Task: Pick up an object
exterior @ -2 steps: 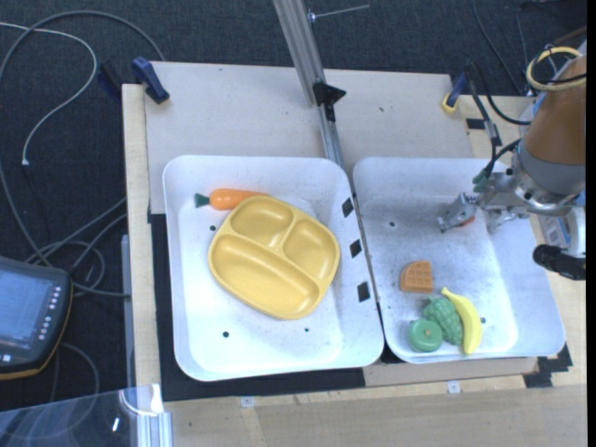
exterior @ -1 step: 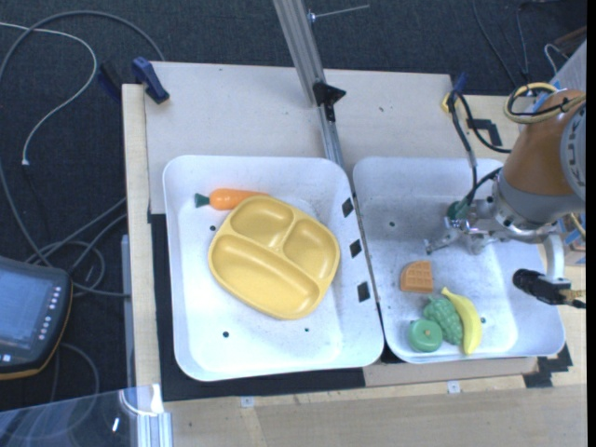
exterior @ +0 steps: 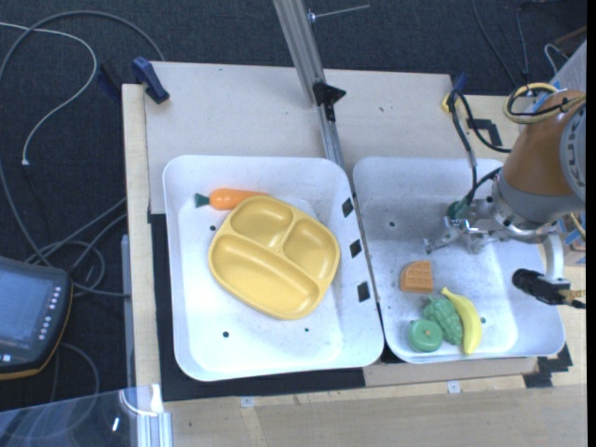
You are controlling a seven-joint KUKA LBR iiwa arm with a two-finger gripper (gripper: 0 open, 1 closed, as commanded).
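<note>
The right bin (exterior: 402, 198) holds an orange waffle-like piece (exterior: 417, 277), a yellow banana (exterior: 467, 318), a bumpy green item (exterior: 446, 315) and a round green item (exterior: 425, 336), clustered near its front edge. My gripper (exterior: 463, 231) hangs low over the right bin's middle right, a little behind and to the right of the orange piece. I see nothing in it. The grey arm with its orange band (exterior: 538, 156) reaches in from the right.
In the left bin (exterior: 186, 277) a yellow divided plate (exterior: 274, 254) lies in the middle, with an orange carrot (exterior: 231, 198) just behind it. A metal pole (exterior: 303, 35) rises between the bins at the back. Cables lie around the bench.
</note>
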